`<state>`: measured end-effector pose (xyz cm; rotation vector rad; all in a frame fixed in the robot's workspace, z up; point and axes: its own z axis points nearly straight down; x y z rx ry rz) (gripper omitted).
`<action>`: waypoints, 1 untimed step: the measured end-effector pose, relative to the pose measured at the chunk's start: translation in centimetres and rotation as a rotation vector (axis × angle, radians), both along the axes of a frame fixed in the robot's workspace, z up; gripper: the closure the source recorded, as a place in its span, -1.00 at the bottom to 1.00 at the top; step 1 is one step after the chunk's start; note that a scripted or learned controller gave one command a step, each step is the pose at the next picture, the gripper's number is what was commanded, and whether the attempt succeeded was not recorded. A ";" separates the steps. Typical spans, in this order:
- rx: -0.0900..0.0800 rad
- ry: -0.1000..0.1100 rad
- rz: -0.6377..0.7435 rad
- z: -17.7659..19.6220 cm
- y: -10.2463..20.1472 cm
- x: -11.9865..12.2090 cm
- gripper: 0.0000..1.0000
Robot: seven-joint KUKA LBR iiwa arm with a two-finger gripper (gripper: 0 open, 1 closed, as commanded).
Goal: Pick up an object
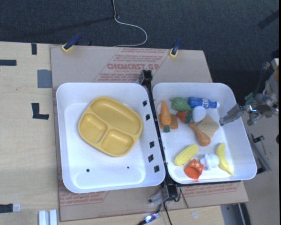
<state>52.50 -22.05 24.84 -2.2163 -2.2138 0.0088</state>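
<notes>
Your left bin (65,139) carries just the yellow tray (110,125), so any pick must come from the right bin (239,139), where the toys crowd together: corn (185,154), banana (223,158), drumstick (199,133), carrot (165,114), bottle (202,102). The gripper (234,114) sits at that bin's right rim, above nothing yet; whether it's spread or pressed together you cannot tell
</notes>
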 end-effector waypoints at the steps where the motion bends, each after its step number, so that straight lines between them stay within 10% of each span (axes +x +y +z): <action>1: -0.002 -0.008 0.002 0.4 0.0 0.2 -1.00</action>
